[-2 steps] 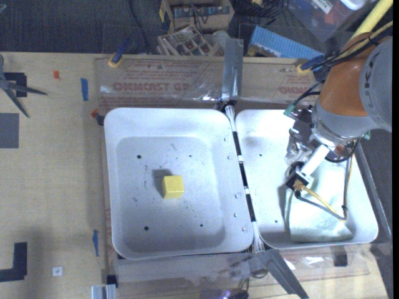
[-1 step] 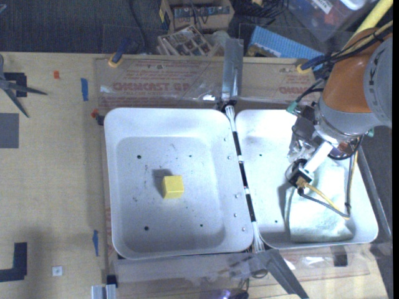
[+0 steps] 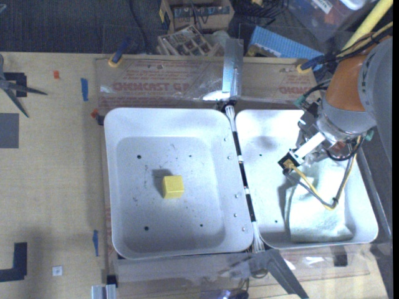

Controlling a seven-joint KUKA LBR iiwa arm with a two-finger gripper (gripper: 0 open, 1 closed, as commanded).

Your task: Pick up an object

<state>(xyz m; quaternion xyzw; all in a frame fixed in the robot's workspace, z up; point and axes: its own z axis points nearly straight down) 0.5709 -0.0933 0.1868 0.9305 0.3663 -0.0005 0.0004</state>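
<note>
**Cube in the left bin, arm over the right**

The yellow cube (image 3: 173, 186) lies alone on the floor of the left bin (image 3: 124, 129), a little toward the near side of its middle and well apart from every wall. The arm (image 3: 350, 92) reaches in from the view's right and hangs over the right bin (image 3: 268, 129), with its wrist end above that bin's middle. From the jaws, the cube therefore lies well off toward the view's left and slightly nearer the camera, on the far side of the two rims that meet between the bins.

The wrist hides how the jaws stand, so I cannot tell whether they are open or closed. Nothing can be seen held there.

The cube looks about as wide as it is long, so no long axis favours one closing direction. Its sides sit roughly square to the bin walls, perhaps turned a touch, and either pair of opposite faces should serve.

The move probably needs the arm to travel across the joined rims (image 3: 240, 167) with enough height to clear them, then descend straight onto the cube. Nothing else lies near the cube, only small dark specks on the bin floor. A pale glossy patch near the front of the right bin is too unclear to name. The cardboard (image 3: 162, 83) behind the bins and the surface (image 3: 50, 167) to the left stand out of the way.
</note>
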